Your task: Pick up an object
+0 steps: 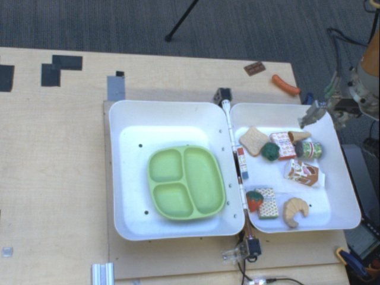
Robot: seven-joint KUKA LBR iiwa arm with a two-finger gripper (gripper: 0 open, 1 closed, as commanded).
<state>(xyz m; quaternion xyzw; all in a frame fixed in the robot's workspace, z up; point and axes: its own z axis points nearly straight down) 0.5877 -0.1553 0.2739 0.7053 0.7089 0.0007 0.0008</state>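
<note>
Where the bench [53, 177] comes closest to the camera, a small clip with wires [246, 249] sits just below the seam between the two white bins. In the right bin [341, 209], nearest its front wall, a croissant [295, 211] lies beside a patterned block [268, 203], and a red and green strawberry [255, 199] touches that block's left side. A little farther back a crumpled white and brown packet [304, 173] rests near the bin's middle. The left bin [127, 159] holds a light green divided plate [187, 183] with three compartments, lying flat towards the front. Farther into the right bin, a slice of bread [255, 140] leans towards the centre divider, a dark green ball [271, 151] touches its right edge, a red and white box [282, 145] lies just beside the ball, and a small green can [310, 150] lies on its side next to the box. All these objects rest in the bin, none of them lifted. The gripper [310, 116] hangs over the back right corner of the right bin, near the can but apart from every object; whether it is open or closed cannot be told at this size. Beyond the bins an orange carrot [286, 85] and a small brown card [255, 68] lie on the bench, and a black rod [190, 10] slants across the grey carpet [89, 10].
</note>
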